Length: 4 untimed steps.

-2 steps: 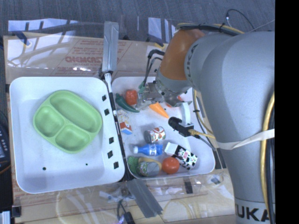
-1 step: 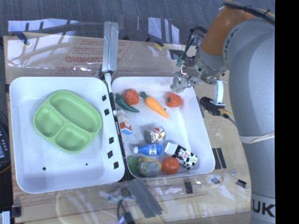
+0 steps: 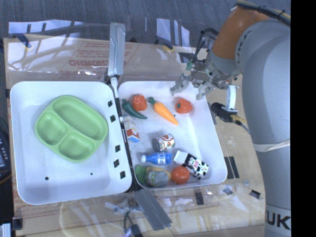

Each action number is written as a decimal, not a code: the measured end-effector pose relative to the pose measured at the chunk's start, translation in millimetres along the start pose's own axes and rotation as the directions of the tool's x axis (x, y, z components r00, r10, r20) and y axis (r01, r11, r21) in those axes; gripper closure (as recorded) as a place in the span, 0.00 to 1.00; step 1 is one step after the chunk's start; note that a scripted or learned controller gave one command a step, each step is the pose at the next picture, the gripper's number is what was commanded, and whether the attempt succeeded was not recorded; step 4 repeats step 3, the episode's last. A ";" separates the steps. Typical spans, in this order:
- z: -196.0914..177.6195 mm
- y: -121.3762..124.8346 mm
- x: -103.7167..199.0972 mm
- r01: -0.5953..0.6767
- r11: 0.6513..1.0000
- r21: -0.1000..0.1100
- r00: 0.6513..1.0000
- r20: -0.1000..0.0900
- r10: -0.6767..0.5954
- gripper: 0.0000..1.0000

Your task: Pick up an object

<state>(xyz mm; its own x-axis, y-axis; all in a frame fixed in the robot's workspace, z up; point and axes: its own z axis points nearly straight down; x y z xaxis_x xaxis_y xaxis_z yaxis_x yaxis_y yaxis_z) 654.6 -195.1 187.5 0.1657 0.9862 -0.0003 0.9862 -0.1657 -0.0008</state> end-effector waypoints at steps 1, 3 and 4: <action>96.6 -32.8 39.9 0.266 0.964 0.003 0.964 -0.001 -0.266 0.00; -2.3 -20.0 80.3 -0.003 1.000 0.001 1.000 0.000 0.003 1.00; -2.3 -20.0 80.3 -0.003 1.000 0.001 1.000 0.000 0.003 1.00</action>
